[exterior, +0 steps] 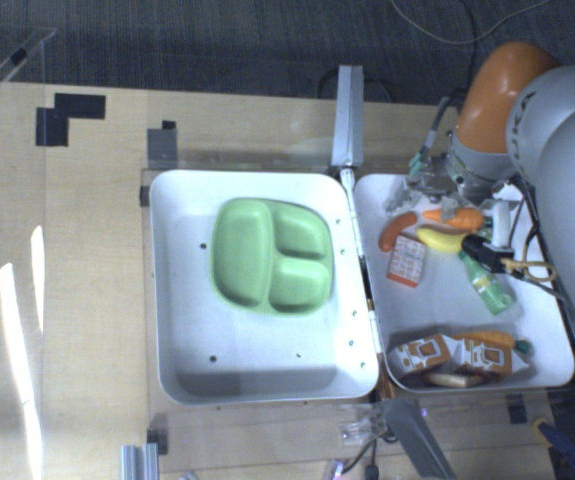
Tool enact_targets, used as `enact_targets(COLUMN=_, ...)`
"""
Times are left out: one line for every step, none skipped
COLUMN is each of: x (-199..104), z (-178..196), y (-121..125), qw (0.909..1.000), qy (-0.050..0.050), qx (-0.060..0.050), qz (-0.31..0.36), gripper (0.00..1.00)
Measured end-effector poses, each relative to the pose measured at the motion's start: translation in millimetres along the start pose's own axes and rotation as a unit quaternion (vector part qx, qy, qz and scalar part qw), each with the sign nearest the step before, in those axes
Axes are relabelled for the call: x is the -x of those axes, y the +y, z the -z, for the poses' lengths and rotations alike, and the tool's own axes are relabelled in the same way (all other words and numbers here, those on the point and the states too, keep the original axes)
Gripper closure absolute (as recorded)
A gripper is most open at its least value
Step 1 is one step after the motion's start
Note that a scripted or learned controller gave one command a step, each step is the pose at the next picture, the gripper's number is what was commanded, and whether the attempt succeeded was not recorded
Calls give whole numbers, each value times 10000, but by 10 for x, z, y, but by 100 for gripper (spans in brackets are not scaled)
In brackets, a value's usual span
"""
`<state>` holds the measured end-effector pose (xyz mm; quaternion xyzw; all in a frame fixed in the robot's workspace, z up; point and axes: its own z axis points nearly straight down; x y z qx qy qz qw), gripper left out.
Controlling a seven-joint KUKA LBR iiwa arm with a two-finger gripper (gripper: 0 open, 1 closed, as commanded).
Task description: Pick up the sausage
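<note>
The grey two-finger gripper (pixel 429 180) hovers just above the short reddish-orange sausage (pixel 397 230), reaching. I cannot tell its grip. Next it should drop and squeeze.

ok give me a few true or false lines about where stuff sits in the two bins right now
1. The green tray lies in the left bin. True.
2. The sausage lies in the left bin. False: it lies in the right bin, near its upper left corner.
3. The banana lies right of the sausage. True.
4. The tool hangs over the green tray. False: it is over the right bin's upper part.
5. The green bottle stands upright. False: it lies on its side.
</note>
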<state>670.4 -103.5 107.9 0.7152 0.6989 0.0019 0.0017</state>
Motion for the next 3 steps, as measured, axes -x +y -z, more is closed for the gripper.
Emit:
enact_targets(x=-177, z=-207, y=-61, qw=9999, qy=-1, qx=7, qz=-111, gripper=0)
enact_targets(x=-192, z=-74, y=-32, qw=10000, qy=-3, qx=47, qz=-86, gripper=100)
enact_targets(x=-828, z=1509, y=-13, qw=9938, qy=-2, qx=16, qz=1114, gripper=100)
